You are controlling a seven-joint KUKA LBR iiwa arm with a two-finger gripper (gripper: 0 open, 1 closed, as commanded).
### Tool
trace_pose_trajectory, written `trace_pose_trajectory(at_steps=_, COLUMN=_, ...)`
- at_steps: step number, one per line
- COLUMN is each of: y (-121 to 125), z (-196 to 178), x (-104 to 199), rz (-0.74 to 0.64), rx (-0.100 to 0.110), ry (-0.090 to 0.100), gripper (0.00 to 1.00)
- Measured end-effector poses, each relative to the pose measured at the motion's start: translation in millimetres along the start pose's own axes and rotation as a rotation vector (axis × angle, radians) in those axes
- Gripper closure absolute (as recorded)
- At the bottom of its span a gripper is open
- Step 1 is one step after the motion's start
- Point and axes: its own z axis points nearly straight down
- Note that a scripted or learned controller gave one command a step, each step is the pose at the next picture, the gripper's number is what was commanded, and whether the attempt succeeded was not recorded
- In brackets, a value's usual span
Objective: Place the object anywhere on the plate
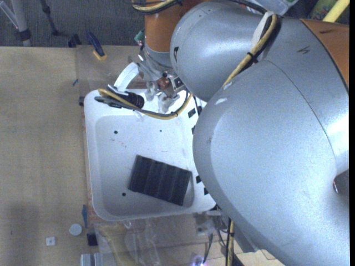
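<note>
Black and ribbed, the slab [160, 179] lay flat in the near white bin [105, 148] while my hand [162, 88] hung over the far rim, grip impossible to tell, so picking it up seemingly came next.

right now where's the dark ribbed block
In the camera view the dark ribbed block lies flat on the floor of the near white bin, toward its lower edge, just left of the big grey arm.

White bin [102, 165] on a tan bench [39, 148]; blue clamp [97, 47] beyond it.
</note>
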Motion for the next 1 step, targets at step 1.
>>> trace_pose_trajectory(at_steps=1, y=9.3, z=-35.9, x=-77.1, rz=-0.458, rx=0.002, ry=-0.005, gripper=1.0)
